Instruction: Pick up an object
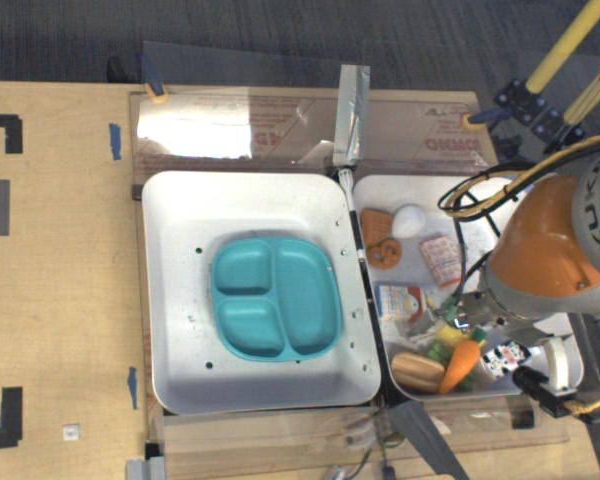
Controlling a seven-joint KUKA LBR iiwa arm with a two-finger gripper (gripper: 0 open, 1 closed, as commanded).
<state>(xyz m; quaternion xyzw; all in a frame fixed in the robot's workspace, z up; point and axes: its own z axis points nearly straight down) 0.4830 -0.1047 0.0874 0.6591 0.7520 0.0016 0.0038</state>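
On my feed the wooden worktop point(50, 298) runs along the left, with black tape marks and bits of blue tape on it. Next comes the left bin point(180, 208), white and shallow, and in its middle lies a teal divided plate point(277, 296) with three compartments, flat on the bin floor. A clear upright panel point(350, 113) stands behind the seam where the two bins meet.

The right bin point(380, 190) holds the clutter. Near its back wall I see an orange-brown piece point(378, 225) with a round brown one point(386, 254) just below it, a white ball point(409, 220) beside them, and a small printed packet point(441, 258) to the right. Further forward lie a flat packet with a picture point(399, 301), a bread roll point(417, 371) against the front wall, and a carrot point(460, 362) tilted beside it, touching yellow and green bits point(442, 342).

The arm point(545, 248), with its orange band, hangs over the right bin's right side. The gripper point(462, 316) sits low just above the carrot; I cannot tell how far it is open, nor whether it has hold of anything.
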